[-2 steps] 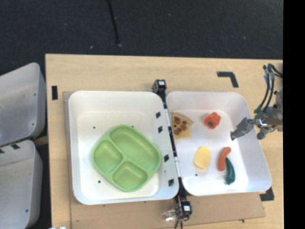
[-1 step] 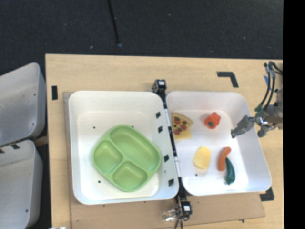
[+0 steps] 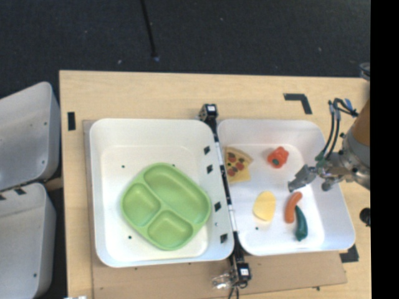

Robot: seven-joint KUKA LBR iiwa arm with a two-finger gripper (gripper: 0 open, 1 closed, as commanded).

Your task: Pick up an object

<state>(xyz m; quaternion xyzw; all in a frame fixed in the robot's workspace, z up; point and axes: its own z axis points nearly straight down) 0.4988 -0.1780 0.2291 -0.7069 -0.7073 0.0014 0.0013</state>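
Note:
The right bin (image 3: 312,132) holds several toy foods: a pizza slice (image 3: 238,164), a red tomato-like piece (image 3: 278,157), a pale yellow piece (image 3: 265,206), an orange-red sausage (image 3: 291,208) and a dark green pepper (image 3: 300,224). My gripper (image 3: 315,179) hangs over the right side of this bin, just above and right of the sausage's upper end. Its fingers are spread open, and nothing is between them. The arm comes in from the right edge of the camera view.
A green divided plate (image 3: 165,205) lies in the left bin (image 3: 106,142). A black-clipped divider (image 3: 219,179) separates the two bins. White chair-like shapes (image 3: 25,167) stand at the far left beside the bench.

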